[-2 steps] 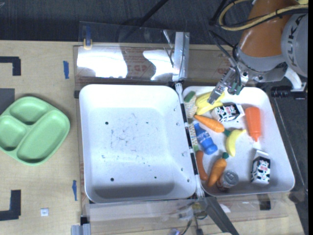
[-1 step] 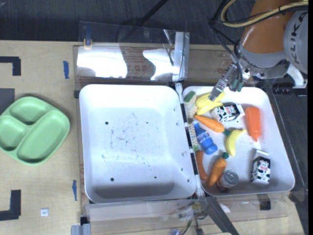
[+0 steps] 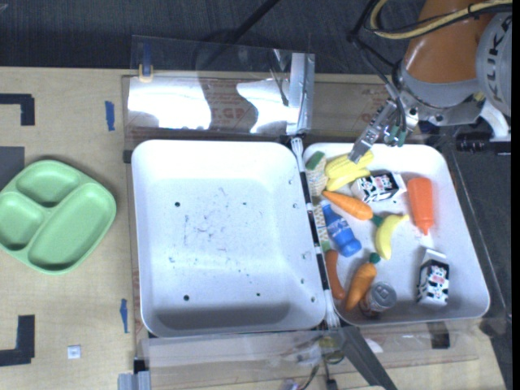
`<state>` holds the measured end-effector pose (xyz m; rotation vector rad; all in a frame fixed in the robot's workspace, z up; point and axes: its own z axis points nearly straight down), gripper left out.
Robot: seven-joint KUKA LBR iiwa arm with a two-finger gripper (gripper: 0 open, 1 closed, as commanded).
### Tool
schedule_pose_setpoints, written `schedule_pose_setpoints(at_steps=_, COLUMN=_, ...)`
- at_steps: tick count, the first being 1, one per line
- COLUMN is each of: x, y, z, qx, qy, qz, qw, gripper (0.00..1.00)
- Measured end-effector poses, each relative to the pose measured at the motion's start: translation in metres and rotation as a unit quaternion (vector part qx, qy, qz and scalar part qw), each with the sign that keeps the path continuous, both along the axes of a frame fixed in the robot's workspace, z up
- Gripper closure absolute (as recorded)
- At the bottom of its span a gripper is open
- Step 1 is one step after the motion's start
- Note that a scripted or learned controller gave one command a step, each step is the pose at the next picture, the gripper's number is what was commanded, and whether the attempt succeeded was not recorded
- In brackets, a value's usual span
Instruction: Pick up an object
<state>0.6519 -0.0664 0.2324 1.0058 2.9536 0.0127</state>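
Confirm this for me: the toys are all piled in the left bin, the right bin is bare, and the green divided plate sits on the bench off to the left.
Not quite: the bins are swapped. In the camera view the toys, such as the orange bottle and yellow banana, lie in the right bin, and the left bin is bare. The green divided plate does sit on the bench to the left.

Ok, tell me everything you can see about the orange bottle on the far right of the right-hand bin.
The orange bottle looks like smooth plastic, one solid orange colour, with a broad rounded body narrowing to a small neck that points toward the bin's near edge. It lies flat on the floor of the right bin, near its right wall, just right of a black-and-white carton. Nothing grips it.
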Motion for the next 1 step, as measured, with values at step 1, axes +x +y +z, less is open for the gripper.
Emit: schedule_pose_setpoints(at_steps=1, x=0.0077, y=-0.0066, z=0.0035, qx=0.0002, qy=0.008, qz=-0.048, qw=0.9988, gripper=1.00)
